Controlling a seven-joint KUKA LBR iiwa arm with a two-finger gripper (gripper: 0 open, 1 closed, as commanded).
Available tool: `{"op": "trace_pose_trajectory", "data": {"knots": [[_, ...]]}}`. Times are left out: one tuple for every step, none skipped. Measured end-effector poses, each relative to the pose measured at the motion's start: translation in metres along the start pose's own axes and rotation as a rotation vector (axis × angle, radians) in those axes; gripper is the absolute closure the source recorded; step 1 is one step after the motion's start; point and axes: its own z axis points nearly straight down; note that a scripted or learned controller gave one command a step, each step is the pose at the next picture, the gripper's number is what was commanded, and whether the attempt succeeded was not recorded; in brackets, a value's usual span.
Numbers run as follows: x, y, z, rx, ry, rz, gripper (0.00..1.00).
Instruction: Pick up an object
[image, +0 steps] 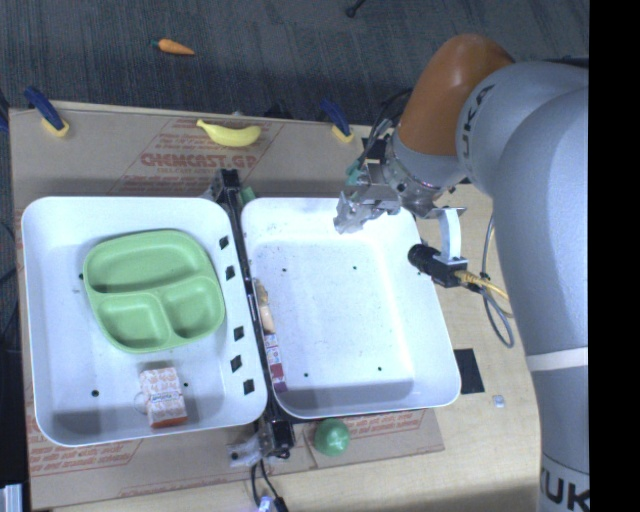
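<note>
The arm's jaws (352, 213) hung over the far rim of the right bin (400, 385), and whether they were apart or together could not be told; nothing showed between them. In the left bin (40, 300) a green divided tray (153, 290) lay toward the far side, with a small red-and-white packet (162, 395) near the front edge. A narrow object (267, 330) lay along the right bin's left wall. On the bench, a yellow banana (230, 131) rested beyond the bins and a green ball (332, 437) sat just in front of the right bin.
</note>
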Motion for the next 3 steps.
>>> {"op": "trace_pose_trajectory", "data": {"knots": [[-0.001,-0.001,0.002,0.003,0.0,0.001,0.0],[-0.057,-0.053,0.071,0.007,-0.002,0.002,0.0],[-0.079,-0.003,0.066,0.003,-0.001,0.0,0.0]]}}
